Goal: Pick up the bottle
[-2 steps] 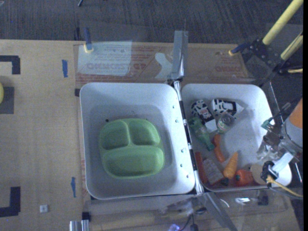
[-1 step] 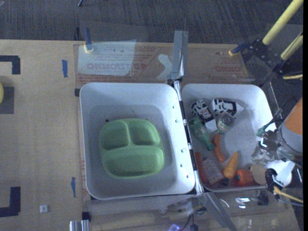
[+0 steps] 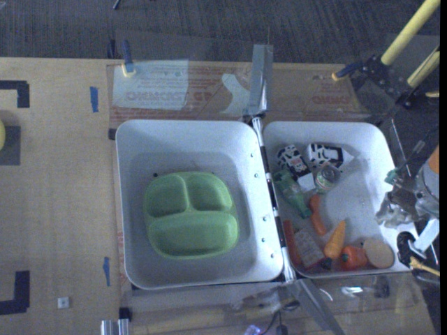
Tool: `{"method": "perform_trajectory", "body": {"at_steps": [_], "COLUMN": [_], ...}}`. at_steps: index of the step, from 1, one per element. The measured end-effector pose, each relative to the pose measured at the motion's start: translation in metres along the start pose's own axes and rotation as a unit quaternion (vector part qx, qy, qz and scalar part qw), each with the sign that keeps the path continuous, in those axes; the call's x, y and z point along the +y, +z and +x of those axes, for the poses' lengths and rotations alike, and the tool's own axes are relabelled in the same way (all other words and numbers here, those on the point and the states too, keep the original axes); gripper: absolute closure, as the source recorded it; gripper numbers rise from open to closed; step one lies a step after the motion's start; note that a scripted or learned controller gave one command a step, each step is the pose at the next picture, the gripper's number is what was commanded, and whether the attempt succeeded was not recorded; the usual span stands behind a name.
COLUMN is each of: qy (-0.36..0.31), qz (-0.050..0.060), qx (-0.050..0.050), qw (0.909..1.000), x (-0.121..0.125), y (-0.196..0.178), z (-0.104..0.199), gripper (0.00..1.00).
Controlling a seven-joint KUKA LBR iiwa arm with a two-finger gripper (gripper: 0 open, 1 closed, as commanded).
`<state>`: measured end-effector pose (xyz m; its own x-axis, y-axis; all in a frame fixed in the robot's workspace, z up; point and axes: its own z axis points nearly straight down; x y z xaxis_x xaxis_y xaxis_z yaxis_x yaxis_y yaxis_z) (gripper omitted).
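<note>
Two white bins side by side: left bin [image 3: 133,208] has one green divided plate [image 3: 191,213] with three compartments, nothing on it. Right bin [image 3: 370,142] holds the clutter: one green bottle [image 3: 290,194] lying on its side against the left wall, cap end pointing toward the far wall; two black-and-white cow-pattern toys [image 3: 311,157] at the far end; one small tin can [image 3: 326,177] just beside them; two carrots [image 3: 328,232] mid-bin, one pale and tilted, one shorter next to the bottle; one red tomato-like piece [image 3: 353,257] and one tan round piece [image 3: 379,255] at the near wall; one flat reddish packet [image 3: 305,248] near the left-front corner. Gripper [image 3: 399,204] sits at the bin's right rim, well apart from the bottle, nothing visible between its fingers; cannot tell whether they're open or closed.
</note>
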<state>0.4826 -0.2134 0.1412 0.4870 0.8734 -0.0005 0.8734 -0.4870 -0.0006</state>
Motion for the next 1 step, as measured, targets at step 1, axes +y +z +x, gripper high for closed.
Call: {"method": "perform_trajectory", "body": {"at_steps": [1], "qy": [-0.005], "qz": [-0.002], "qx": [0.001], "qw": [1.0], "x": [0.0032], "y": [0.0545], "z": [-0.0008], "gripper": [1.0]}}
